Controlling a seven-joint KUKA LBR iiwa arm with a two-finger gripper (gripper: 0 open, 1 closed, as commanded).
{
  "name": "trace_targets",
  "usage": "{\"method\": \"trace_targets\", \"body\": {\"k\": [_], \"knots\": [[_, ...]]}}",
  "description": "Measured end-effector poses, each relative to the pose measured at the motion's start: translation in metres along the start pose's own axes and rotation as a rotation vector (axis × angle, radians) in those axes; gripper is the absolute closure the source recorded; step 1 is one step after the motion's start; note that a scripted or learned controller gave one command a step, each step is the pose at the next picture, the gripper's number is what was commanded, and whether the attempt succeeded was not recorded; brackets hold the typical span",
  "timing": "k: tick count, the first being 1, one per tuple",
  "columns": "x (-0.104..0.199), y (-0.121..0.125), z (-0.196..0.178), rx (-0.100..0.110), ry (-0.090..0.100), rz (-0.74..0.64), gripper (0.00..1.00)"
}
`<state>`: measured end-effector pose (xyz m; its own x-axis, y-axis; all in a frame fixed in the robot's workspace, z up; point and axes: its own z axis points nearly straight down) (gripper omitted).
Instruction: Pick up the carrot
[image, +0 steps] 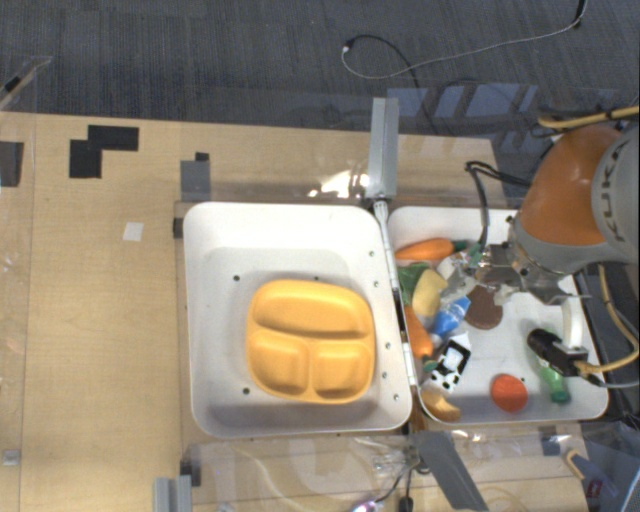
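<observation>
Over in the right-hand shallow white bin (590, 405), the long orange carrot (424, 250) lies up at the far end, close to the divider wall. Just beside it hovers the grey arm's claw (480, 268), though whether it's wide or pinched I honestly can't tell. Nearer in the same bin sits a round red tomato (509, 392). Next bin over holds a yellow sectioned plastic tray (310, 338).

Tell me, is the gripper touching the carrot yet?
Cannot tell. In the camera view the gripper sits just right of the carrot in the right bin, but clutter hides any contact or gap.
</observation>
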<state>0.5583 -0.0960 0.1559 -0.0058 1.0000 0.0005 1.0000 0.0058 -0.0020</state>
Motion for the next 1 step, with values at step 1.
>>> {"method": "trace_targets", "body": {"k": [1], "knots": [[-0.0028, 0.1101, 0.0310, -0.015, -0.002, 0.127, 0.00]]}}
